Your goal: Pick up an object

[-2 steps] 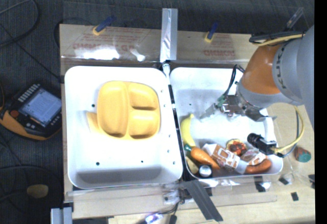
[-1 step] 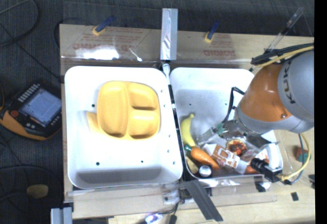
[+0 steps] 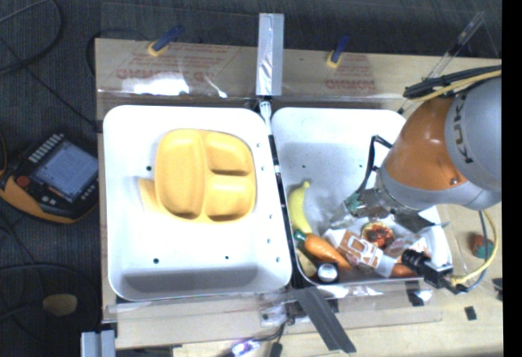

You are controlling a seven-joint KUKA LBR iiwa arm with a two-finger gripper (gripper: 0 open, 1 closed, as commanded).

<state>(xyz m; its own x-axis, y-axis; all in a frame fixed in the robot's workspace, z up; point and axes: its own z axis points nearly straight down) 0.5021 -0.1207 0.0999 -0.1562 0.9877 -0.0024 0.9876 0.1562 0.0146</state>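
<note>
My gripper (image 3: 369, 205) reaches down into the right bin (image 3: 326, 143) below the orange wrist band, which covers most of it. It hangs over a pile at the bin's front: a clear packet with red and brown print (image 3: 364, 247), an orange carrot (image 3: 321, 249) and a small white round cap (image 3: 328, 271). A yellow-green banana (image 3: 300, 205) lies just left of the gripper along the bin's left wall. Nothing is visibly lifted off the pile.
In the left bin (image 3: 130, 266) a yellow divided tray (image 3: 204, 174) lies upside-up near the middle. The arm's grey body (image 3: 481, 143) covers the right bin's right side. A handheld pendant (image 3: 57, 176) sits on the floor far left.
</note>
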